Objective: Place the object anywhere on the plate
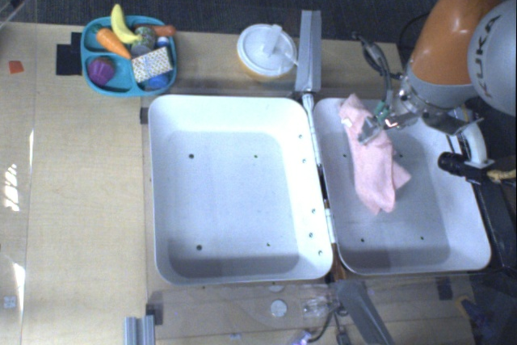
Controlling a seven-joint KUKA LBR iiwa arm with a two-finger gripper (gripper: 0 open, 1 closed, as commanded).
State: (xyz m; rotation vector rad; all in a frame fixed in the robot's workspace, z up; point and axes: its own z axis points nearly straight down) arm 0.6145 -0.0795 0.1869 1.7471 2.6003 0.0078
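Jaws (373,128): at the upper part of a soft pink cloth (374,161) in the right shallow white bin (452,254). Cloth rises to the tips there & looks pinched between them, but the view is too small to be sure, so can't tell whether the jaws are clamped or apart. Rest of the cloth droops down toward the bin floor, lower end seems to touch it.

Task progress, as a judgement: early. Cloth sits in the right bin, not on any plate. Nearest plate-like thing is a blue sectioned tray (95,85) w/ toy food (banana, carrot etc.) at the counter's far left, well apart from the cloth. Lift, carry & release all left to do.

Left shallow white bin (230,254) is beside the right one, a metal bracket btwn them at the top. Round white & yellow lidded bowl (266,50) sits behind the left bin. Counter (73,198) is pale wood; dark carpet floor beyond.
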